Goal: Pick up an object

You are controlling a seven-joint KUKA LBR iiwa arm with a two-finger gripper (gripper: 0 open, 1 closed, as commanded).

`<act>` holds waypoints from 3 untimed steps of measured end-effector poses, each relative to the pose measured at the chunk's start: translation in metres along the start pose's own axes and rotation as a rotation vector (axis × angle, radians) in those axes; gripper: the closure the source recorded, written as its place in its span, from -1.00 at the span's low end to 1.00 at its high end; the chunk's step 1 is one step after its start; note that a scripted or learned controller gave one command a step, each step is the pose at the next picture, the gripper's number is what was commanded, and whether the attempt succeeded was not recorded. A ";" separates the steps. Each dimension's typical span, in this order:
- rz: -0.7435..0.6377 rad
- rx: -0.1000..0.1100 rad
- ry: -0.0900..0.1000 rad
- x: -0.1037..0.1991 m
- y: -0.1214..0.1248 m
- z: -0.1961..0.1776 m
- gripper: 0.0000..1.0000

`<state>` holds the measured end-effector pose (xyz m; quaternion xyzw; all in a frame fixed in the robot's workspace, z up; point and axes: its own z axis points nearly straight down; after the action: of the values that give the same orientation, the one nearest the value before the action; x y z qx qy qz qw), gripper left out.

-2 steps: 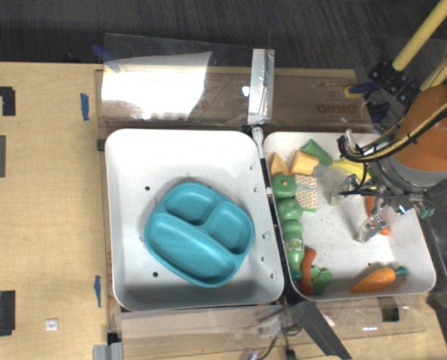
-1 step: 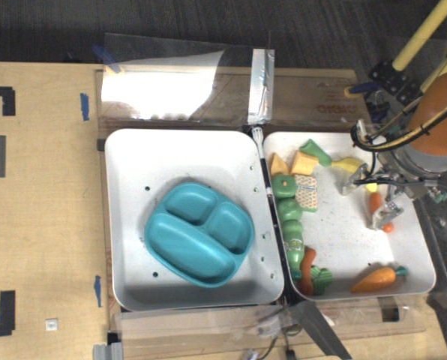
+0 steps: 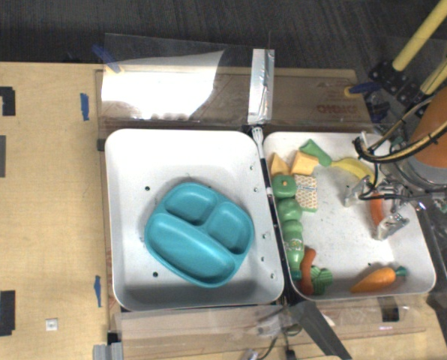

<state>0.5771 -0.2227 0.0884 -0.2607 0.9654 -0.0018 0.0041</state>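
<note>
The right white bin (image 3: pixel 336 235) holds several toy foods. My gripper (image 3: pixel 373 209) is low over its right side, open, with one silver finger (image 3: pixel 353 194) to the left and the other lower right. A small orange-red piece (image 3: pixel 377 210) lies between the fingers, and neither finger visibly touches it. A yellow banana (image 3: pixel 351 167) lies just above the gripper. An orange carrot (image 3: pixel 375 278) rests near the bin's front right corner.
Along the right bin's left wall lie orange wedges (image 3: pixel 306 163), a green leaf (image 3: pixel 316 153), green vegetables (image 3: pixel 289 217), a checkered cracker (image 3: pixel 307 193) and a second carrot (image 3: pixel 307 265). The left bin (image 3: pixel 133 163) holds a teal divided plate (image 3: pixel 199 233). Cables hang at right.
</note>
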 end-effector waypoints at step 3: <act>0.000 0.000 0.000 0.000 0.000 0.000 -1.00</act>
<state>0.5772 -0.2227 0.0884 -0.2607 0.9654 -0.0017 0.0042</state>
